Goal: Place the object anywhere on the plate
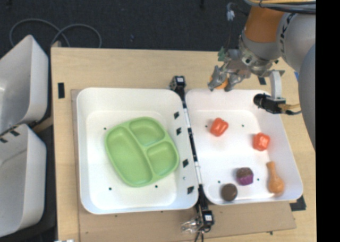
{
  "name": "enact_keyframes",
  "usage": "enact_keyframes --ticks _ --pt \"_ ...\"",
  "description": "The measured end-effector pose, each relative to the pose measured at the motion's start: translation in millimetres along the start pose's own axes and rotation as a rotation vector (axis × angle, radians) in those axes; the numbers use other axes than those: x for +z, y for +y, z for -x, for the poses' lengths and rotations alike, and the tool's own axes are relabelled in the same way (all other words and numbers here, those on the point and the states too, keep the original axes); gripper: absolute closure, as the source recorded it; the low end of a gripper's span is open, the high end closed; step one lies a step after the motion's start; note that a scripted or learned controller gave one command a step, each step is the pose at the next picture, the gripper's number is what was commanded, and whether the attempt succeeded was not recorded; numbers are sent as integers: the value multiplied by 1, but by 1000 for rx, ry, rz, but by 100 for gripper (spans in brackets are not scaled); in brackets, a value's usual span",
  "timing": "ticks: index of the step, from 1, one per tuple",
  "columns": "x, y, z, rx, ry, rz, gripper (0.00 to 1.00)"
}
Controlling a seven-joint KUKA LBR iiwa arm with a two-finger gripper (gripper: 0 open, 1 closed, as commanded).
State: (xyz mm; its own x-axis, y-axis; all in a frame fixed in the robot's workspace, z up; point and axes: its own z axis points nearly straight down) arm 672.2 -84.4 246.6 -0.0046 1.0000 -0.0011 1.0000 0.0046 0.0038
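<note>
Dark floor surrounds a pale wooden surface [133, 66] carrying 2 shallow white bins side by side. Left bin [90, 193] holds the light green 3-compartment plastic plate [141, 150], lying flat and slightly rotated, nothing on it. Right bin [287, 145] holds 5 small items: an orange-red rounded toy piece [218, 126] near upper middle, a second red-orange blocky piece [261, 141] toward the right wall, a purple rounded piece [244, 175], a dark brown round piece [229, 191] just beside it near the front wall, and a tan-orange elongated piece [274, 178] at the right front.

Gripper [226, 79] hangs over the back rim of the right bin, well apart from every item and from the plate. Finger state: cannot tell, too small and cluttered at the wrist; nothing is visibly held between them.

Step judged: pre-grasp, task not started, no object picked yet, plate bare. Which item is the target is not clear; the orange-red rounded piece is nearest the gripper. Next move likely calls for travel forward into the right bin, descent over 1 item, a secure grasp, then a lift clear of the divider between the bins and a carry left to any plate compartment.
</note>
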Motion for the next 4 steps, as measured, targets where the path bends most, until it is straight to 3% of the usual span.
enact_keyframes --ticks 3,4 --pt "-12 16 -166 -2 2 0 100" --pt "3 17 -220 -2 1 0 100"
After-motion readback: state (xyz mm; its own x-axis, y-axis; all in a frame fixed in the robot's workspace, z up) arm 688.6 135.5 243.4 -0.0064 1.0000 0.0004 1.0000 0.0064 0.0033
